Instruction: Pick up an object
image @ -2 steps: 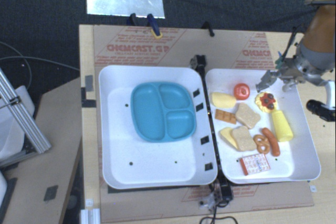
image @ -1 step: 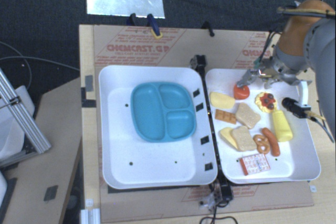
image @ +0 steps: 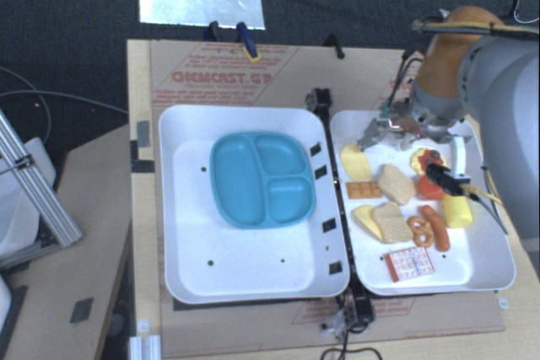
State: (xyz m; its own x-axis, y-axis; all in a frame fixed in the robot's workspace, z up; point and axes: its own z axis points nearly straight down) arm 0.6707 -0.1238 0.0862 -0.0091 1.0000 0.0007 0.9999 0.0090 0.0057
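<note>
The desk (image: 278, 67) carried two white bins, and the grey arm (image: 498, 97) loomed over the right bin (image: 494, 270), its bulk covering that bin's far corner. The left bin (image: 190, 265) held a blue divided tray (image: 260, 180) and nothing that looked easy to lift. The jaws (image: 377, 133) hung low near the right bin's far-left part, just above a pale yellow wedge (image: 355, 162); whether they were wide or narrow I could not tell at this size, and nothing showed between them. The likely pick lay in the crowded heap there: a bread slice (image: 395, 183), a cracker (image: 364, 190), sausages (image: 434, 227), a pretzel (image: 419, 226), a red packet (image: 411, 264). The pieces touched one another, so a descent risked nudging a neighbour or closing on two at once, and flat pieces might slip out.
</note>
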